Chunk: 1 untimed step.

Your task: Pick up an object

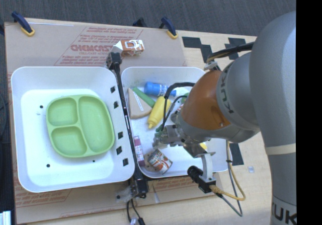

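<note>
The right bin (132,75) holds a yellow banana-shaped toy (157,109), a blue bottle (153,88), a green stick (143,96), a tan wedge (136,105) and a crumpled red and white packet (157,161). My gripper (166,137) hangs low inside this bin, just below the yellow toy and above the packet. The bulky wrist covers the bin's right half. Nothing shows between the fingers.
The left bin (20,118) bears a green divided plate (79,125). A small orange and white carton (132,47) lies on the cardboard behind the bins. Black clips line the wall between the bins.
</note>
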Available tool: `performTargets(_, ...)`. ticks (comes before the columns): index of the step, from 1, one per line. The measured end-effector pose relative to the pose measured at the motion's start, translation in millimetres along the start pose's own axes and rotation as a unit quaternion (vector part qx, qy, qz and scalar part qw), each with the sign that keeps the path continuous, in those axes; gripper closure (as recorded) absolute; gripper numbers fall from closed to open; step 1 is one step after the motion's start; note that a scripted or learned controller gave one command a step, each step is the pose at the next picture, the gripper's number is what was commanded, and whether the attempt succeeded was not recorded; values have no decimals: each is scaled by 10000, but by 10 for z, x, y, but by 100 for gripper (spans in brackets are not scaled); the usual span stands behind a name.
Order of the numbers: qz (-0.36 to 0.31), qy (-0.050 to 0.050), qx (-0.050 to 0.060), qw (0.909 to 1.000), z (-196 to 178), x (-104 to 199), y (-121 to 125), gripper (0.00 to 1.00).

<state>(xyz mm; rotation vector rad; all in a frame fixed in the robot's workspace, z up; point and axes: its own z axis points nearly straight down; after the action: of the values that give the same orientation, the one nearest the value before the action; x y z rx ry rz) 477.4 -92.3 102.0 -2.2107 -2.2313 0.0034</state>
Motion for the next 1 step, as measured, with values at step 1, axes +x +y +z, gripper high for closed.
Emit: performTargets(1, 24, -10, -27, 10000, -1869, -1113, 254, 100)
